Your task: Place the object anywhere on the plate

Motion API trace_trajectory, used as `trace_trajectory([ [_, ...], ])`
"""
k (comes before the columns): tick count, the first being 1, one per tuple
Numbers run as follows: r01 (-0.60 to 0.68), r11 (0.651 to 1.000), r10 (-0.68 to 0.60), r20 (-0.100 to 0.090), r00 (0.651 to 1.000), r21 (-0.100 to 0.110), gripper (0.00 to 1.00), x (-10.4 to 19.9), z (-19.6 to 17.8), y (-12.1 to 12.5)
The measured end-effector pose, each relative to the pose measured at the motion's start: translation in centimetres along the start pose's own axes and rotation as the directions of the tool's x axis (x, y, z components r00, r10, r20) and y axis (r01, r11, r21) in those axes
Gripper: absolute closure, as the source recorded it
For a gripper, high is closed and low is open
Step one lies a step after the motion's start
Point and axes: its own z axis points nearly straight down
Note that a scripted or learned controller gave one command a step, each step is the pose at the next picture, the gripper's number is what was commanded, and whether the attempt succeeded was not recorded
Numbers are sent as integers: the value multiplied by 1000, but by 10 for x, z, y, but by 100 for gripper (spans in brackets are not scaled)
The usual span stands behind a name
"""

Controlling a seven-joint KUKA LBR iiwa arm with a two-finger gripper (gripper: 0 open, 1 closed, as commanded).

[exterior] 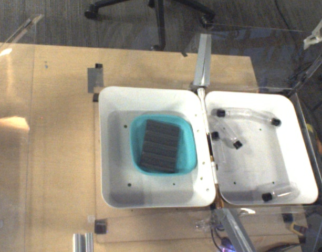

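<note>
lying on the teal plate, a dark ridged block; clear tubes alongside.

Dark ribbed block lying flat on teal plate, left bin

The arm's pose cannot be told at this moment: how far it reaches in from the right, how its joints bend and how its wrist is turned are all beyond judging. The same holds for the tool (its height, its tilt and its state alike), so nothing firm can be said of either.
</note>
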Motion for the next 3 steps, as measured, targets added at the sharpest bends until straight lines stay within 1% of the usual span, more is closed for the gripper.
trace_trajectory([
  [1, -131, 991, 131, 0, 991, 1, 0, -10, 0, -5],
  [2, -262, 965, 262, -2, 965, 0, 0, -12, 0, -3],
  [3, -376, 926, 376, -3, 926, 1, 0, -11, 0, -2],
])
